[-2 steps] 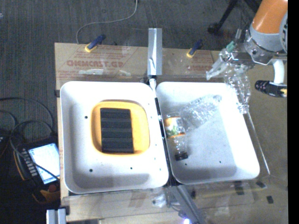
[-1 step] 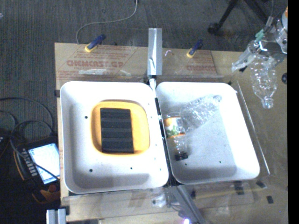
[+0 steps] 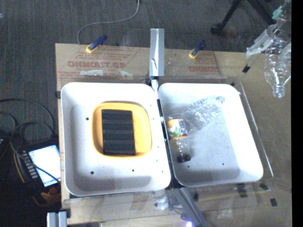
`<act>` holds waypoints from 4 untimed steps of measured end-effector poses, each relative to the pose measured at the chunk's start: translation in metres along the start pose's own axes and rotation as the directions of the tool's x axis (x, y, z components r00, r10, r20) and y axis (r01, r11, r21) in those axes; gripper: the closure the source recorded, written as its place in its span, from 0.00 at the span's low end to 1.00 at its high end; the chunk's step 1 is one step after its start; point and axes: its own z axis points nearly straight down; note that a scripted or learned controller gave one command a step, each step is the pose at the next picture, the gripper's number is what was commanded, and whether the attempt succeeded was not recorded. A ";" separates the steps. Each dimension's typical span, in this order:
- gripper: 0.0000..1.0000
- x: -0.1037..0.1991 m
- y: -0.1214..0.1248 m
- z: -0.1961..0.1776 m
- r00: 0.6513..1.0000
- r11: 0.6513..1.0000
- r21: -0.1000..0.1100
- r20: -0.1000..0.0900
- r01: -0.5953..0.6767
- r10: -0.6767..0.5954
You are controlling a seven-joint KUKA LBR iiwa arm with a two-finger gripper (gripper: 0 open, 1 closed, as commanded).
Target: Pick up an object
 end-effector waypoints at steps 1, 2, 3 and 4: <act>0.00 -0.020 -0.017 -0.013 0.978 0.978 0.001 -0.001 -0.209 0.209; 0.00 -0.029 -0.046 -0.013 0.942 0.942 0.002 -0.001 -0.335 0.335; 0.00 -0.036 -0.068 -0.013 0.898 0.898 0.002 -0.001 -0.440 0.440; 0.00 -0.045 -0.095 -0.013 0.849 0.849 0.003 -0.001 -0.528 0.528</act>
